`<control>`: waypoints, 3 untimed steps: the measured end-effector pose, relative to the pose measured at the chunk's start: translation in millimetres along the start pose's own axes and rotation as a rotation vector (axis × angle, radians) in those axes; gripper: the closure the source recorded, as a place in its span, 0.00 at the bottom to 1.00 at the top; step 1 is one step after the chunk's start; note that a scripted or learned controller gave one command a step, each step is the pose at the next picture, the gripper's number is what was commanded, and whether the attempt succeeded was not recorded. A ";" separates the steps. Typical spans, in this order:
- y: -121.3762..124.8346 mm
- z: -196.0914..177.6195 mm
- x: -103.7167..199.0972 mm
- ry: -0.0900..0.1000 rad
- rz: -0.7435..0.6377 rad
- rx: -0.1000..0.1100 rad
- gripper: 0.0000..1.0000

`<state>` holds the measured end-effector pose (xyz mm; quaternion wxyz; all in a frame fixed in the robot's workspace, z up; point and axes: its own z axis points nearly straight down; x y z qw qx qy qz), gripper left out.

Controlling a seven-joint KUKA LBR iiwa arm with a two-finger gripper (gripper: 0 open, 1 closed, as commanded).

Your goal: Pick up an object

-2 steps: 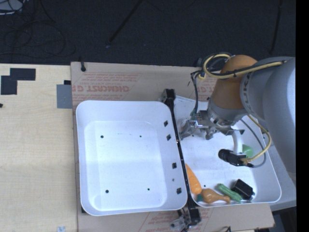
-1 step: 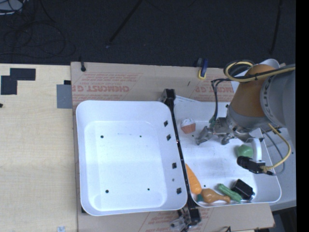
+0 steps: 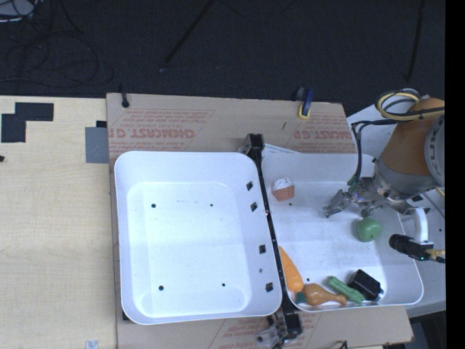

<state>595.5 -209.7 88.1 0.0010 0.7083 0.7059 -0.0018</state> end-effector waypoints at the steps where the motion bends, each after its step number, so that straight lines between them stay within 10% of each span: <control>1: -0.4 -9.4 1.2 0.004 0.004 0.001 1.00; 2: -116.7 -0.6 8.7 0.006 0.000 0.002 1.00; 3: -60.2 -66.5 65.4 0.004 -0.009 -0.005 1.00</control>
